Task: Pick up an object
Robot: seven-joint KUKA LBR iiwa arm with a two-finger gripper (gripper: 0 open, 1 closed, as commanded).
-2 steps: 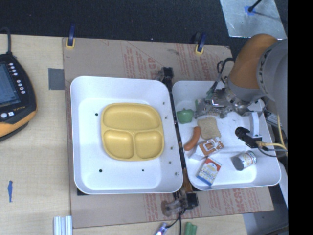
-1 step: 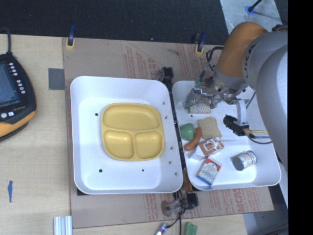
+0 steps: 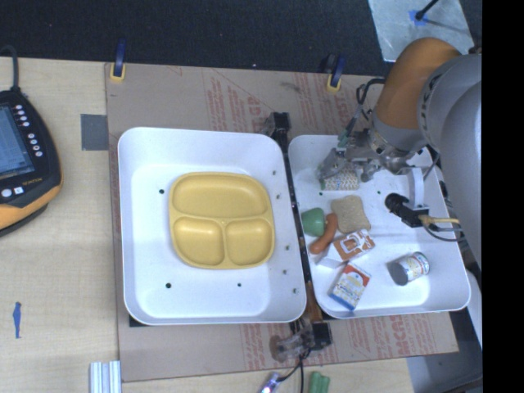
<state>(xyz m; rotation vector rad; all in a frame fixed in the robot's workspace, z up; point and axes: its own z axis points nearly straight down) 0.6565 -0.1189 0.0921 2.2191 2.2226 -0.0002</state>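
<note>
White right bin [image 3: 442,297] holds a tan, rough-textured block [image 3: 350,213] lying flat.

The grey arm [image 3: 442,88] reaches in from the right — its hand [image 3: 342,164] lowered, pointing left.

Grey arm [image 3: 458,129], orange band [image 3: 413,80]

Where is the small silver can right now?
The small silver can lies on its side in the right white bin, near its lower right corner, right of the small blue-and-white box.
</note>
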